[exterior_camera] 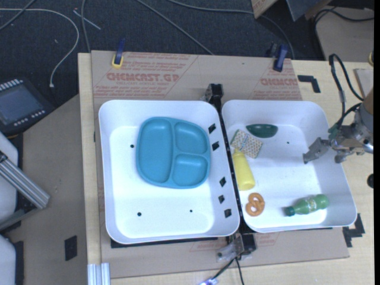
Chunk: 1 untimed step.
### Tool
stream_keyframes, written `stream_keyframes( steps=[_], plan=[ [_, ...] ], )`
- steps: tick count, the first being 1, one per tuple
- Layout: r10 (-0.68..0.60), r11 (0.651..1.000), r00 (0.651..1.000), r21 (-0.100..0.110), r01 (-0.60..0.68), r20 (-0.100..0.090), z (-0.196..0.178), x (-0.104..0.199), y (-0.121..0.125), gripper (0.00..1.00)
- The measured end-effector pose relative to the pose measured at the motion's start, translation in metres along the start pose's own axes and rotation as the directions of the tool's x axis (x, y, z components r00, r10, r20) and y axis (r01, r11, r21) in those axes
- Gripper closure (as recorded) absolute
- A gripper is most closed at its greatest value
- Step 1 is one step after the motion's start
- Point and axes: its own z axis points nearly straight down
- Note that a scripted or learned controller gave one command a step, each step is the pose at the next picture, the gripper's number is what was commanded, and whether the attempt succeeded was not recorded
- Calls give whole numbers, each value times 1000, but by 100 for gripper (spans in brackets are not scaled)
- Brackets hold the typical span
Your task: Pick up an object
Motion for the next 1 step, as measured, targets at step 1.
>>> stream_keyframes(
  steps=[1],
  plan=[
    [-3,1000,1000,-12,3,3,-7,0,3,0]
  ],
)
